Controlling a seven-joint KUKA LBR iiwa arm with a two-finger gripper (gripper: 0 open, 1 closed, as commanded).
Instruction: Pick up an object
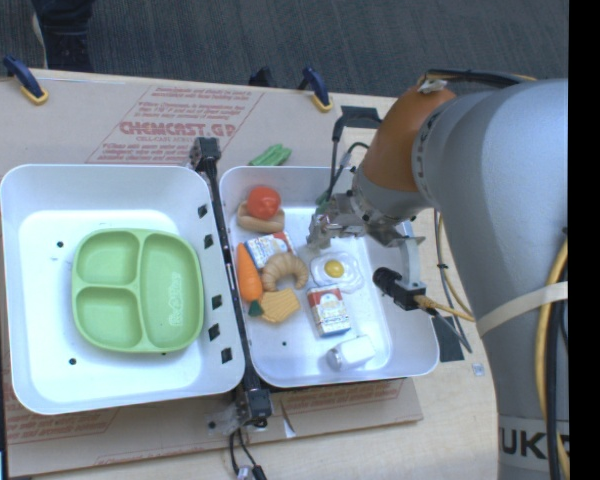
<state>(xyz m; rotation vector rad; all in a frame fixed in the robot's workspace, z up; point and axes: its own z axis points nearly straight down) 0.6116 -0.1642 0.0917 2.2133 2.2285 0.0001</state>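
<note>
Green and smooth, a three-part plastic plate [138,290] lies flat in the left white bin [20,368]. The right bin [420,343] holds a cluster of toy foods: a round red tomato [264,201] on a bun at the top, a tapered orange carrot [249,272] along the left wall, a curved tan croissant [285,271], a yellow wedge [279,307], a fried egg [334,268], a small red carton [329,311] and a white block [353,350] near the front rim. The gripper [320,230] hangs low above the bin's upper middle, just above the egg; how far its claw is parted cannot be told, and nothing shows in its grasp.
</note>
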